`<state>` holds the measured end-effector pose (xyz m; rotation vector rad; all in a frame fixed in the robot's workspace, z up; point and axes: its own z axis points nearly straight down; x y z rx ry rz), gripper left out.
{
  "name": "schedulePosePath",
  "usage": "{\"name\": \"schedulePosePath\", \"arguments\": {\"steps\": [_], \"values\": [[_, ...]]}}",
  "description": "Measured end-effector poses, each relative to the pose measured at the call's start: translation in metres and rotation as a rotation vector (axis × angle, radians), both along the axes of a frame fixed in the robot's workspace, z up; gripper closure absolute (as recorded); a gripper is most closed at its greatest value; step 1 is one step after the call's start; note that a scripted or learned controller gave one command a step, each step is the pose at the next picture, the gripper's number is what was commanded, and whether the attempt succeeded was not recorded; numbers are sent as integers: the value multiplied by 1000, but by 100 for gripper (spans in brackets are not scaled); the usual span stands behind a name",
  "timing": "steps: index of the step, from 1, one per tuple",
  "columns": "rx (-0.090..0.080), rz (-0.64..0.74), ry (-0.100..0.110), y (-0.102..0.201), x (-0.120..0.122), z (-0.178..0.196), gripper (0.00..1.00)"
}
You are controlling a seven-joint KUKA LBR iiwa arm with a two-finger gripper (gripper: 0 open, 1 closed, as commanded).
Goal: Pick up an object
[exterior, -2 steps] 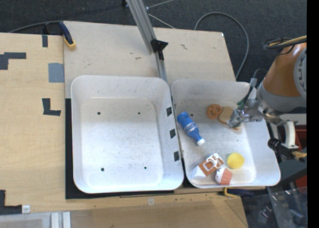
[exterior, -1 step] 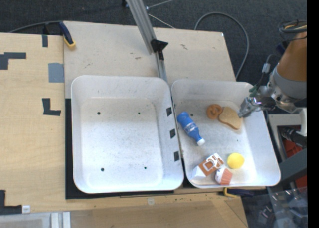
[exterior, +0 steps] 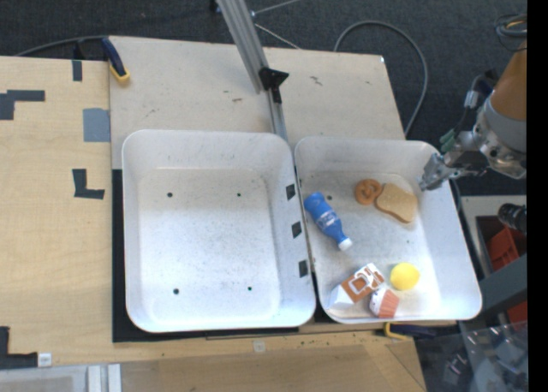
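Observation:
The right bin (exterior: pixel 445 236) holds a blue bottle (exterior: pixel 326 219) lying on its side near the left wall, a small brown pretzel (exterior: pixel 367 191), a tan bread slice (exterior: pixel 397 202), a yellow ball (exterior: pixel 405 276) and an orange-and-white carton (exterior: pixel 366 288) at the front. My gripper (exterior: pixel 433 173) hangs over the bin's far right edge, just right of the bread slice and apart from it. Nothing shows between its fingers.
The left bin (exterior: pixel 137 210) stands beside the right one, with black clips along their shared wall. A grey metal pole (exterior: pixel 244 26) slants down from the top to the bench behind the bins. A cable loops behind the right bin.

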<state>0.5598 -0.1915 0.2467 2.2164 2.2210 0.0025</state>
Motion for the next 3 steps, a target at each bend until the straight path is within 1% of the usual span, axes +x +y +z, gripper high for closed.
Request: {"name": "schedulePosePath", "arguments": {"steps": [1,3], "values": [[3,4,5,53,5,-12,100],[3,6,5,166,18,1,100]]}}
